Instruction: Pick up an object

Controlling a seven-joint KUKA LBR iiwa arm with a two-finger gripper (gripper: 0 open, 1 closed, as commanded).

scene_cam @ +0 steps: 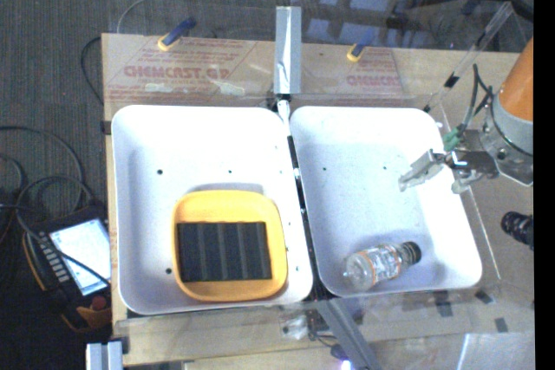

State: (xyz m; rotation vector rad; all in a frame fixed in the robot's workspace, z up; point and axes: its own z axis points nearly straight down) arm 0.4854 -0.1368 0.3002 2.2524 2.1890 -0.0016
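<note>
With its two grey fingers apart and empty at the frame's right edge, the gripper point(431, 169) hangs well above the clear plastic bottle with a dark cap point(381, 263) lying low in the right white bin point(364, 134); I reckon that round, slick bottle could roll or squirt free of a pinch.

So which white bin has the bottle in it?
The right bin, under the gripper; a clear bottle lies there. The left bin holds a yellow tray.

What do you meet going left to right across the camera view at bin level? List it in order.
Left bin → yellow tray lying in it → right bin → plastic bottle lying in it → gripper over the right bin's right side → arm.
</note>
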